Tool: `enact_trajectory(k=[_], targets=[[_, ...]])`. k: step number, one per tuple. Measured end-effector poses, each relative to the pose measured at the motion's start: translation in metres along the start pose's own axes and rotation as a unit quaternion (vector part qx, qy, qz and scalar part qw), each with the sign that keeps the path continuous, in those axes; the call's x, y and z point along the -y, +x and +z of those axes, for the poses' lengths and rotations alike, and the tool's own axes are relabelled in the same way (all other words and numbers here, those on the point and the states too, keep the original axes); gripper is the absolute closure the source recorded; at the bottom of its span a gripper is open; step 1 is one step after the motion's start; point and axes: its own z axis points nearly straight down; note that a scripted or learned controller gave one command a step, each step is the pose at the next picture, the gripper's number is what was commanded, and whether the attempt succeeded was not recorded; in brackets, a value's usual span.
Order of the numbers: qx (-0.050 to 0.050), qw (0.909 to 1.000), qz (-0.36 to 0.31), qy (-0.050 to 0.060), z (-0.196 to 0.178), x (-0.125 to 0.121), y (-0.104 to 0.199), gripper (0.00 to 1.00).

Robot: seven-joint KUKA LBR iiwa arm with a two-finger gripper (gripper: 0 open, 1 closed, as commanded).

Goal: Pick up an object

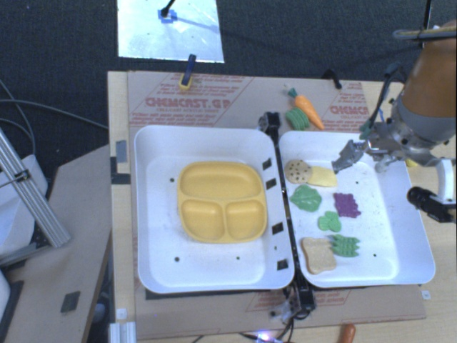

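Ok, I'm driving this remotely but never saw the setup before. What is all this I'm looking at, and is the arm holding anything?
This is one camera fixed above the bench, looking down at a slant. The grey and orange shape at the right is the robot arm; its gripper hangs over the top of the right bin, near the yellow cheese slice. Nothing shows between its fingers, so I would not count anything as held.

The left bin holds a yellow divided plate. The right bin holds toy food: a cookie, green leaf, purple grapes, a small green piece, toast and another green piece. A toy carrot lies outside, behind the bins.
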Motion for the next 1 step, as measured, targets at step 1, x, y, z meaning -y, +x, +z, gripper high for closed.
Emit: enact_trajectory(k=[1], targets=[[0.000,1.0000,0.004,0.005,0.1303,0.0246,-0.0591,0.00]])
